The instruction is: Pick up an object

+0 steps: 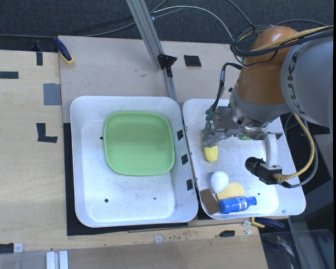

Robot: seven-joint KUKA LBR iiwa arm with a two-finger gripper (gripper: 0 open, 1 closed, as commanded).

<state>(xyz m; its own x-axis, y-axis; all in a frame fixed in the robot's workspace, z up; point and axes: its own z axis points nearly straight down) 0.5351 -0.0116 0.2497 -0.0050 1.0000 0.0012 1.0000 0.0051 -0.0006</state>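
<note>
My gripper [211, 140] hangs over the left part of the right bin [270, 199], right above a small yellow object [211, 154] that shows just below its tip. I cannot make out whether that object is gripped or lies on the bin floor. Nearer the front of the same bin lie a white egg-shaped ball [219, 180], a flat yellow piece [232, 190] and a blue bottle [238, 204] on its side. A brown item [206, 200] sits at the bin's front left corner.
The left bin [129, 200] holds a square green plate [139, 143]. A metal post [151, 32] slants up behind the bins. The grey arm with its orange band [269, 43] and cables covers the right bin's back right.
</note>
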